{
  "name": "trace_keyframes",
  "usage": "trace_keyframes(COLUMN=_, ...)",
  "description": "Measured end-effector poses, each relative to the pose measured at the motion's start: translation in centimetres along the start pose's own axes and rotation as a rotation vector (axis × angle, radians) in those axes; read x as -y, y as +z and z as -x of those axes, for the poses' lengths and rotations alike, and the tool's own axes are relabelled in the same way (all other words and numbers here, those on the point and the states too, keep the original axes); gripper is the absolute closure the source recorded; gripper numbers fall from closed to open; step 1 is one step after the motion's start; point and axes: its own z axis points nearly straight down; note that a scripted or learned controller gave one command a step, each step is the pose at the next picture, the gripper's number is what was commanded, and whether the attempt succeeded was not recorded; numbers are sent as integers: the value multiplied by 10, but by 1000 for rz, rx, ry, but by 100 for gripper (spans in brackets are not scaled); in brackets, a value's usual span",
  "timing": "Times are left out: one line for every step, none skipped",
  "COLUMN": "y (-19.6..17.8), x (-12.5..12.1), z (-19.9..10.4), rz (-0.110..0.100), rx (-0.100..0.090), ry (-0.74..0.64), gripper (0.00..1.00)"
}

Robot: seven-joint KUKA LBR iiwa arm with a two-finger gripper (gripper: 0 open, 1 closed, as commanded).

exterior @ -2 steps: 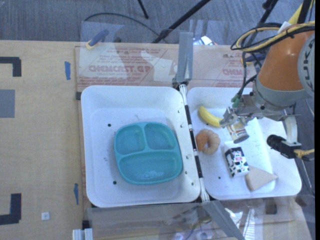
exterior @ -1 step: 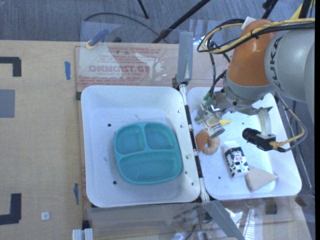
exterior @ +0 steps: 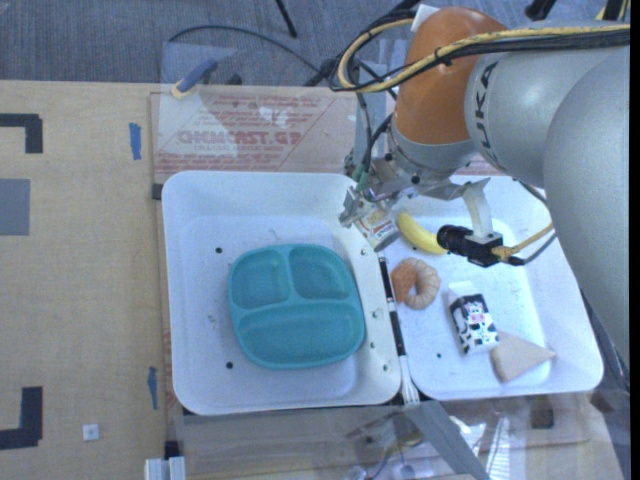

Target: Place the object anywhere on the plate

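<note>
The teal plate [exterior: 296,305] sits in the left bin [exterior: 190,268]. It has three sections, and nothing lies on it. So the job is not done yet.

The things to pick from lie in the right bin [exterior: 560,358]. There is a banana [exterior: 418,233], a donut [exterior: 415,281], a small black and white carton [exterior: 472,323] and a tan wedge [exterior: 518,356]. I cannot tell from here which one the arm [exterior: 520,88] is meant to take.

The end effector [exterior: 368,206] is low over the top left corner of the right bin, close to the wall between the two bins. Just below it is a small brown and white thing [exterior: 377,228], touching or almost touching it. The wrist hides the tips, so I cannot tell if the end effector is wide or narrow, or if it holds anything.

I think the arm is at the grabbing step. What is left: get a good hold, lift, carry over the wall to the left, and set the thing down on the plate.
</note>
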Motion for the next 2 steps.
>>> trace_keyframes(y=12, x=26, z=-72, rz=-4, rx=-1, ry=30, gripper=100)
trace_keyframes(y=12, x=26, z=-72, rz=-3, rx=-2, ry=30, gripper=0)
